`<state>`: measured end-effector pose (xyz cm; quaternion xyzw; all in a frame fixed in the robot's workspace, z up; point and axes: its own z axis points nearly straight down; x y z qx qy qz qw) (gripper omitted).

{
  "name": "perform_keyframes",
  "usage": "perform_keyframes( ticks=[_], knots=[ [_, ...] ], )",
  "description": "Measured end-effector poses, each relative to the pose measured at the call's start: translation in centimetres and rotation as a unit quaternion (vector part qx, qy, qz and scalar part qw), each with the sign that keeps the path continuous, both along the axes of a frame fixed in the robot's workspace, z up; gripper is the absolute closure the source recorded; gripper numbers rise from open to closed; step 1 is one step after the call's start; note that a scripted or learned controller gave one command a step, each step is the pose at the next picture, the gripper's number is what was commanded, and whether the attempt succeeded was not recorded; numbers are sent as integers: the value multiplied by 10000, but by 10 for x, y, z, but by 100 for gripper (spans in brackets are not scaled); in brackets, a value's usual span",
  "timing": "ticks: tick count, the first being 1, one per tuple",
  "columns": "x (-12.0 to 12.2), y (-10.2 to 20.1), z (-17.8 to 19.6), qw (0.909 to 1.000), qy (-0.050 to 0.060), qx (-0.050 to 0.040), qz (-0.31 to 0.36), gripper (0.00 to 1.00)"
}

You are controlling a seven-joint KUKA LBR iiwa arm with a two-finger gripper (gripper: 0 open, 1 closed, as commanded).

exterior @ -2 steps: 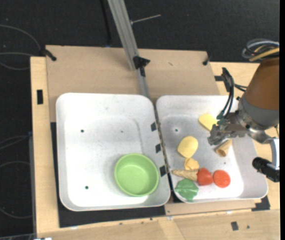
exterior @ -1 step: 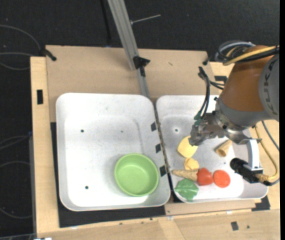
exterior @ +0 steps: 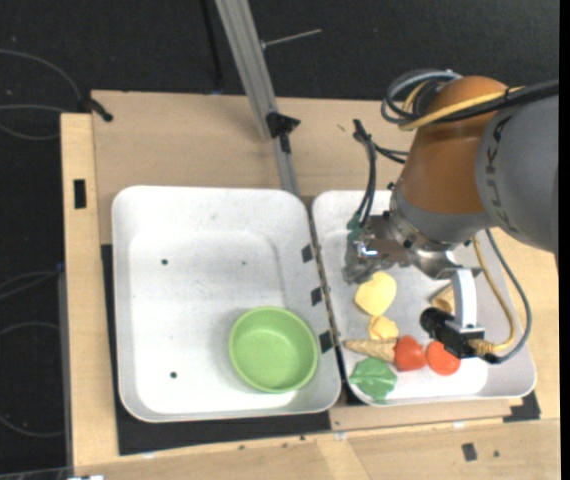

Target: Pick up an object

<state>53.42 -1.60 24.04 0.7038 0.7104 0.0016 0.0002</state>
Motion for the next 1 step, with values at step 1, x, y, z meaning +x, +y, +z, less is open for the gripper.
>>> perform_keyframes(
  ticks=[1],
  knots=[
    [11,59,8,10000,7,1,-1,100]
  ],
)
